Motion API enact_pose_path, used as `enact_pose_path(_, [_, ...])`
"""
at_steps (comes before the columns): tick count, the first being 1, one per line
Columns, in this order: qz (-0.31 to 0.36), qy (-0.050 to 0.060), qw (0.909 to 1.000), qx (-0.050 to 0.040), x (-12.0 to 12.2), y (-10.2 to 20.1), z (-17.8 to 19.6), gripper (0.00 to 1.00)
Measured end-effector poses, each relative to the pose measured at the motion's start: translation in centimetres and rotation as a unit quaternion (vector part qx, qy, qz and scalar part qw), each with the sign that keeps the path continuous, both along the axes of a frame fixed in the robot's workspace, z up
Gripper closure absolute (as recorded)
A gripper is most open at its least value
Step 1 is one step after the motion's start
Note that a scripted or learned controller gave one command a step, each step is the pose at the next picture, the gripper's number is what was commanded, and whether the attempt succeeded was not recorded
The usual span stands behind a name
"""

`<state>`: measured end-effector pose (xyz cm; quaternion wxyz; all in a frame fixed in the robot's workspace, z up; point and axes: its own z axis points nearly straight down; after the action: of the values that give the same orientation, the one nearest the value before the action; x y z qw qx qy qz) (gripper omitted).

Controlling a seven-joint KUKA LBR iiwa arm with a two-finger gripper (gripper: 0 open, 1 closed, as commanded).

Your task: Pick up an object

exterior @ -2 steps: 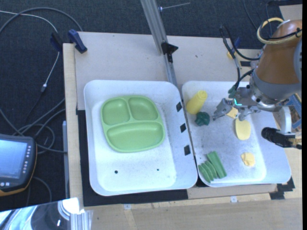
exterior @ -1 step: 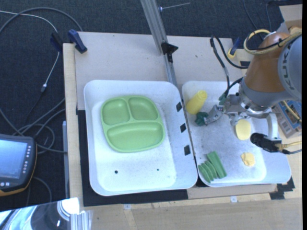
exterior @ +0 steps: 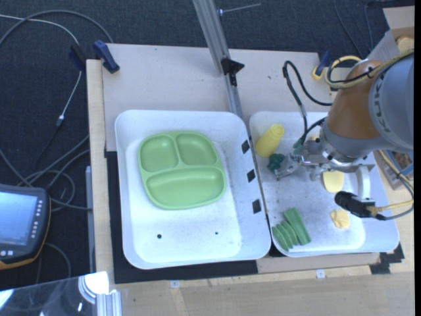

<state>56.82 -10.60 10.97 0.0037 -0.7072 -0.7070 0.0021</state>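
My gripper (exterior: 287,167) reaches in from the right over the right bin (exterior: 316,245), low over its left half. Its tip sits right beside a small dark green object (exterior: 274,160); whether it touches or grips that object is not visible. A yellow cup-like object (exterior: 269,140) lies tilted just above and left of the tip. A light green ridged object (exterior: 291,228) rests near the bin's front edge. Two pale yellow pieces (exterior: 333,180) (exterior: 340,219) lie under and below the wrist, the upper one partly hidden by the arm.
The left bin (exterior: 191,239) holds a green divided plate (exterior: 181,170). A metal pole (exterior: 214,31) slants down to the gap between the bins. Cables (exterior: 296,87) loop over the bench behind the right bin.
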Motion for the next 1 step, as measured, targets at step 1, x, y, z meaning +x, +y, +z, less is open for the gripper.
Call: enact_pose_path(1, [0.0,-0.001,1.0,-0.0001,-0.07,0.06,-1.83,0.0])
